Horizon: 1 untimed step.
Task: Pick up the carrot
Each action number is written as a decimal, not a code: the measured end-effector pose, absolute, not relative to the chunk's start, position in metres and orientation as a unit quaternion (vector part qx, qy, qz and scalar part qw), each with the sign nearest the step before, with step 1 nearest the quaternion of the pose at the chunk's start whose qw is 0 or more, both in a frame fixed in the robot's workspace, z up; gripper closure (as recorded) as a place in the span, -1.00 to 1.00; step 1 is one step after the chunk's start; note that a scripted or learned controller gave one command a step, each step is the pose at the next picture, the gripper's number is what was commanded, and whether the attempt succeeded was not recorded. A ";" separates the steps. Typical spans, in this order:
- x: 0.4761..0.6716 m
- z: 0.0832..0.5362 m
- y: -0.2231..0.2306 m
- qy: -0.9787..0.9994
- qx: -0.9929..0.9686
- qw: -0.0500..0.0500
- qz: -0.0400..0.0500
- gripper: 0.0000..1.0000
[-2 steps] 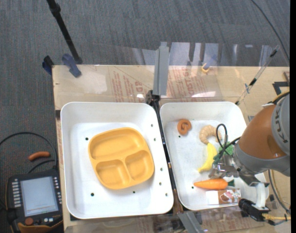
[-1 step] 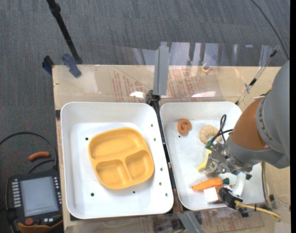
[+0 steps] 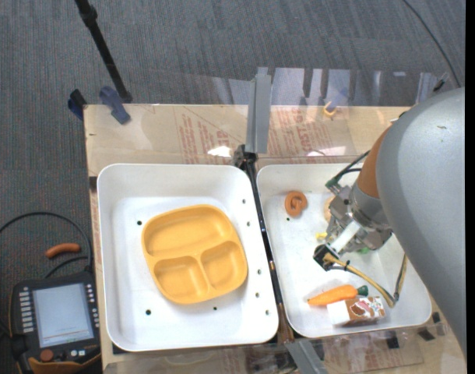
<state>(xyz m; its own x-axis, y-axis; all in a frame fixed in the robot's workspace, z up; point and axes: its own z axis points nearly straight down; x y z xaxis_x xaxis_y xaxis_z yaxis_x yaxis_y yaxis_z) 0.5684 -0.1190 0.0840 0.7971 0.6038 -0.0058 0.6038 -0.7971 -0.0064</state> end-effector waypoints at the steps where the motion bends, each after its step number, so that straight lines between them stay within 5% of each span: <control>1: 0.573 0.187 -0.136 -0.511 -0.860 0.002 0.002 1.00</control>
<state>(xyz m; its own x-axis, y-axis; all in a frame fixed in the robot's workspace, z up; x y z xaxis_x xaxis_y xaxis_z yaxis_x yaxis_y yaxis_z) 0.5735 -0.1358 0.1870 0.4785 0.8781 -0.0022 0.8781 -0.4785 -0.0050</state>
